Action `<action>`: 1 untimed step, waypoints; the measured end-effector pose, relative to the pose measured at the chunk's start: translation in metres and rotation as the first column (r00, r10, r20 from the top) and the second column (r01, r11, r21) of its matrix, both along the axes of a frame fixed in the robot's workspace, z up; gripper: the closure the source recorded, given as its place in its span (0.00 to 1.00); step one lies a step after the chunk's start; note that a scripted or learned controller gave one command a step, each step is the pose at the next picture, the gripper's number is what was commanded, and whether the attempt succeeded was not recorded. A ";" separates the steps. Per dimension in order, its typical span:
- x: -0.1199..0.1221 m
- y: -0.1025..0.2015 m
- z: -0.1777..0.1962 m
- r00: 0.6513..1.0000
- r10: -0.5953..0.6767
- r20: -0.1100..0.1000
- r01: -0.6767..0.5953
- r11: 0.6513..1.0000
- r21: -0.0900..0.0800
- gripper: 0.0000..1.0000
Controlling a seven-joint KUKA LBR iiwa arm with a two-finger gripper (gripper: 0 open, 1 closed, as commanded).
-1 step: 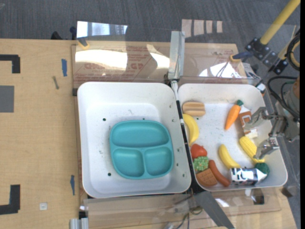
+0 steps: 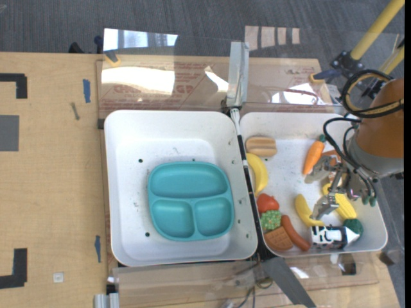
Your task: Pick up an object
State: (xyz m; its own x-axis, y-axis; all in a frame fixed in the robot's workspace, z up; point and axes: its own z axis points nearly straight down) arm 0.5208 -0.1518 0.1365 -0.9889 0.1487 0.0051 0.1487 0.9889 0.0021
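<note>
A black-and-white toy [image 2: 329, 235] is lying at the near edge of the right bin [image 2: 379, 236], with a sausage [image 2: 294, 232] at its nine o'clock. Just beyond, the claw [image 2: 329, 201] is hovering low among a yellow banana [image 2: 304, 210] and a corn cob [image 2: 344, 205]; whether it is gripping anything cannot be told. An orange carrot [image 2: 313, 156] is lying farther back. A teal divided plate [image 2: 190, 199] is sitting in the left bin [image 2: 122, 172] on the counter [image 2: 45, 172].

Grey carpeted floor [image 2: 160, 5] behind a brown cardboard-covered bench [image 2: 45, 172] with black tape marks [image 2: 14, 85]
</note>
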 end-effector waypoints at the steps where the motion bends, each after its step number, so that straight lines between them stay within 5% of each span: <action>1: 0.079 0.001 -0.047 0.999 0.044 0.019 -0.044 0.999 -0.006 0.00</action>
